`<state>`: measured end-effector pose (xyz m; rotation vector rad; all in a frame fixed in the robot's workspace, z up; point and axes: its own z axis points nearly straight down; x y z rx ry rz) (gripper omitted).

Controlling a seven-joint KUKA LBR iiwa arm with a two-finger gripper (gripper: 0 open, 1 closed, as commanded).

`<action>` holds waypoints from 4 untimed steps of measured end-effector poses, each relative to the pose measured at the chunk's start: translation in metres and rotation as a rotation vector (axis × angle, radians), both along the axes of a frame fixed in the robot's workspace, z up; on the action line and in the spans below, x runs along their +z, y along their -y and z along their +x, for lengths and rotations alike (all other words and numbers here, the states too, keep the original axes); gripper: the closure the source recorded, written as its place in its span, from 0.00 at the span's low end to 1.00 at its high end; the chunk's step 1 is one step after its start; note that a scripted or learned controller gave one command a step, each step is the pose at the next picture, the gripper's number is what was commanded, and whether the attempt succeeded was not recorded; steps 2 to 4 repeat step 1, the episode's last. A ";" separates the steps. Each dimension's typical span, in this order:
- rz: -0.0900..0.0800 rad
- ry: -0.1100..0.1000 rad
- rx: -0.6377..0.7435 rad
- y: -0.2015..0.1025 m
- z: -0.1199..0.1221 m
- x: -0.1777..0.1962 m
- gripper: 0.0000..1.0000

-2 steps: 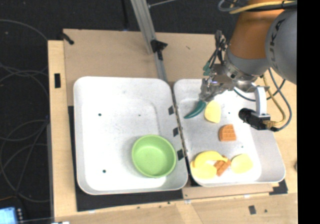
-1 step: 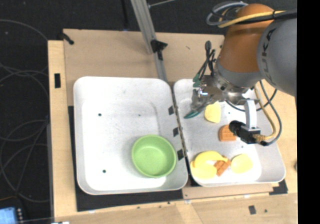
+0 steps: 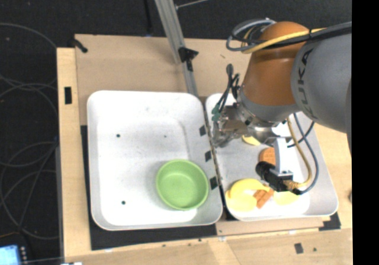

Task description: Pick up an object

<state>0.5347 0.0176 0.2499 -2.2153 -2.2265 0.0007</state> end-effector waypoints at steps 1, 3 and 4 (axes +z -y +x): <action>0.002 0.000 0.003 -0.040 -0.022 0.002 1.00; 0.002 0.000 0.003 -0.040 -0.022 0.002 1.00; 0.002 0.000 0.003 -0.040 -0.022 0.002 1.00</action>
